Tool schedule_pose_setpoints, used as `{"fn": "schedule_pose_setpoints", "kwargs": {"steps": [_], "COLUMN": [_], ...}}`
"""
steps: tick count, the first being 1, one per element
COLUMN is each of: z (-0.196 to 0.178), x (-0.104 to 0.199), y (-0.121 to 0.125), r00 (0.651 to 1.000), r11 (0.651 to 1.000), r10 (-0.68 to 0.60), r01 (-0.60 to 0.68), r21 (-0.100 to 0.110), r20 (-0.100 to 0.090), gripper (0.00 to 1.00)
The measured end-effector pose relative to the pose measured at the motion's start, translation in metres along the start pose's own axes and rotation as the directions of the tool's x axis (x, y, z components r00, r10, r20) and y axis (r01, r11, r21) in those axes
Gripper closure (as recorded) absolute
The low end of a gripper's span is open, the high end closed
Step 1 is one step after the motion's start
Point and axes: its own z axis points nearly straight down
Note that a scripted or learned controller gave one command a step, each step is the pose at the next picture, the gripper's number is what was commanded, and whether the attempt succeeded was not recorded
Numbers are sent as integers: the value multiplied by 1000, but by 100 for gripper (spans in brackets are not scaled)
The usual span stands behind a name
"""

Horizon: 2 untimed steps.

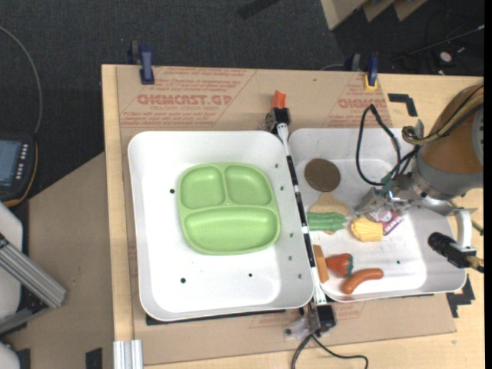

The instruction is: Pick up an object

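Because the gripper [382,206] hangs at centre right of the frame just above the yellow corn toy [367,230], its finger state hidden, a descent could nudge it against the neighbouring green toy [325,221].

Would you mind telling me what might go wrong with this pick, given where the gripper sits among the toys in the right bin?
1. The gripper sits right by the yellow toy and a small pink-and-white item; it may nudge one aside or catch neither.
2. The green toy, tan piece and yellow toy lie crowded together, so a grasp could disturb neighbours.
3. The black cable loops over the right bin and might snag.
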Motion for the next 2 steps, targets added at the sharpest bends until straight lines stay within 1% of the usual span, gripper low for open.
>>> {"fn": "schedule_pose_setpoints", "kwargs": {"steps": [1,2], "z": [-11,1], "x": [2,63], "y": [4,52], "r00": [1000,1000], "r11": [1000,1000], "r10": [-3,-11], "r01": [3,11], "r21": [-7,-10], "r20": [2,1], "gripper": [100,100]}}
